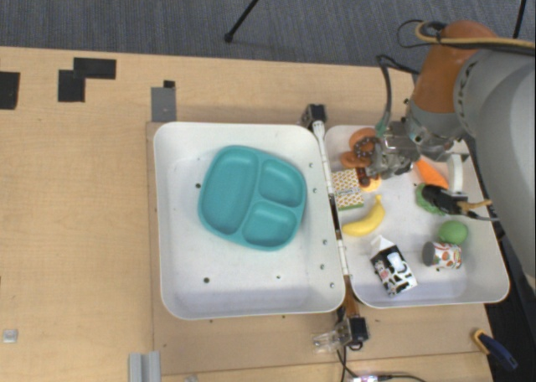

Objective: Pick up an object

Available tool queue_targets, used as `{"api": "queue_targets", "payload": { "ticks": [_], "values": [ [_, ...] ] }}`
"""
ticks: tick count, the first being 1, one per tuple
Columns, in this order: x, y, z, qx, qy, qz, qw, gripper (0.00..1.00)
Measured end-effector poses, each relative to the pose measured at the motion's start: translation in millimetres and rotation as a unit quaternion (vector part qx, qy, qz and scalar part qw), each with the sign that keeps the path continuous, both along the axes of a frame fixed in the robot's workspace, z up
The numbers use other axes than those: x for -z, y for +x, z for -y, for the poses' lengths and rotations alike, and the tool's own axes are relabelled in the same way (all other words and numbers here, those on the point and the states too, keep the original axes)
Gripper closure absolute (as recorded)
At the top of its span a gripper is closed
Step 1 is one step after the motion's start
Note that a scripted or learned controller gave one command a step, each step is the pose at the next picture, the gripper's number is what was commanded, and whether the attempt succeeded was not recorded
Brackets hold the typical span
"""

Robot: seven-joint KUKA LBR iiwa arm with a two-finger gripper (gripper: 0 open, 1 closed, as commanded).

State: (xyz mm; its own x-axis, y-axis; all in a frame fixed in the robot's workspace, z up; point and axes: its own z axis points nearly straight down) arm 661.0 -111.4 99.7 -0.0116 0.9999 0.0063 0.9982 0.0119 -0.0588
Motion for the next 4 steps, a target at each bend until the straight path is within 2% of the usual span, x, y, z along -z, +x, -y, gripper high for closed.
{"api": "queue_targets", "payload": {
  "ticks": [1,2,3,4],
  "values": [
    [-86,9,32,0.004,-0.0039,0.033,0.9995,1.0],
    [-19,-105,-16,0.005,-0.0027,0.03,0.9995,1.0],
    [-19,-105,-15,0.005,-0.0032,0.03,0.9995,0.0],
    [12,-154,-13,0.005,-0.0034,0.035,0.9994,0.0]
  ]
}}
